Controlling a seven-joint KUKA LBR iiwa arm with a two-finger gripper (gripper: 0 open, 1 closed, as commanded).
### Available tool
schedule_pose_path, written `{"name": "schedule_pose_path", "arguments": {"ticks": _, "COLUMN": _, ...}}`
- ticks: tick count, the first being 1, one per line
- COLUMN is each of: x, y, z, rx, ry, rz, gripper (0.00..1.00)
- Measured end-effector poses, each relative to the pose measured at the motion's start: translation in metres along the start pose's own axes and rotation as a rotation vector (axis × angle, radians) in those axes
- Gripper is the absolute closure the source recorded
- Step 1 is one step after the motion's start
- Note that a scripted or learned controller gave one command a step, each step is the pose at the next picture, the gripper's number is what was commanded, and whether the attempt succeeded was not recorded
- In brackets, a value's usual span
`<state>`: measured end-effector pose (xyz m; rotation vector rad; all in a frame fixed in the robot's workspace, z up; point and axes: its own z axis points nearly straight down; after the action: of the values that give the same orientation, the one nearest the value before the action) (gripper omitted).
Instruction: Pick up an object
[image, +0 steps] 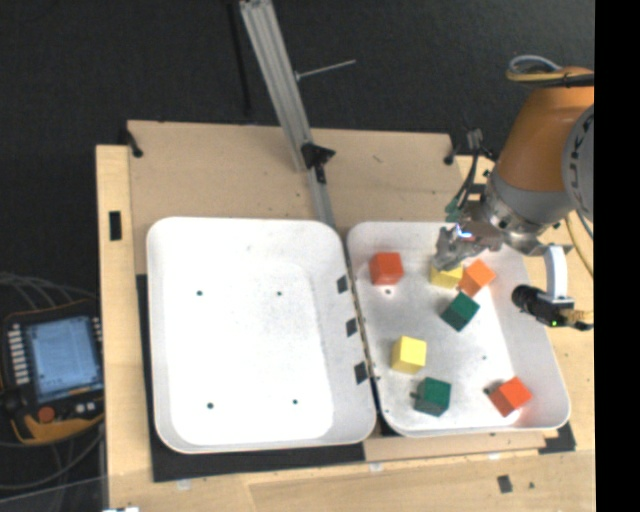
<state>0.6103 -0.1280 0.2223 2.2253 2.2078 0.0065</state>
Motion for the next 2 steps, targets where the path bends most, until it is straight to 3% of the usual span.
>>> {"name": "schedule_pose_path", "arguments": {"ticks": 1, "x": -0.0017, "y": -0.0012, "z": -0.0649, "rx": -0.002, "ry": 0.0, "rz": -0.01, "gripper": 1.0}}
{"name": "schedule_pose_path", "arguments": {"ticks": 2, "x": -0.0031, "y": -0.0007, "z": -0.0635, "rx": 0.005, "ry": -0.001, "rz": -0.011, "gripper": 1.0}}
